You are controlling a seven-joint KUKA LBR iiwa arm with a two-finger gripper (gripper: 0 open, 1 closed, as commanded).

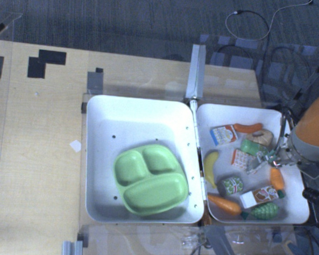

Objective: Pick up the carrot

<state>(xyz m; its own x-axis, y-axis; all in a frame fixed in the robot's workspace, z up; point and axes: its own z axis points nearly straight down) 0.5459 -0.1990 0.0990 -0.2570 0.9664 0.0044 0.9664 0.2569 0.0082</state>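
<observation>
We see two white bins side by side on the tabletop (39, 160). Left bin (103, 121) holds a green divided plate (151, 179), sitting toward its near side, tilted relative to the bin walls. Right bin (299, 213) holds the clutter. We count three orange carrot-like pieces there: one carrot (224, 203) lying along the near wall, left of center, just left of a small carton (258, 197); a second, shorter one (277, 179) at the right side, just below the claw; a third orange piece (248, 127) at the far wall, touching a blue-and-white carton (223, 134). Also in that bin: a banana (210, 168) along the left wall, a round green-and-white item (232, 185) just right of it, a green can (251, 146) near center, a red-and-white packet (242, 158) beside it, a tan lump (263, 137) toward the far side, and a bumpy green item (265, 211) in the near right corner. The arm (314, 128) comes in from the right, orange band over the bin's right edge. The claw (272, 158) is down among the items at right of center, next to the packet and above the short carrot. We can't tell how its jaws stand; that patch is too small and cluttered. We see nothing clearly gripped.
</observation>
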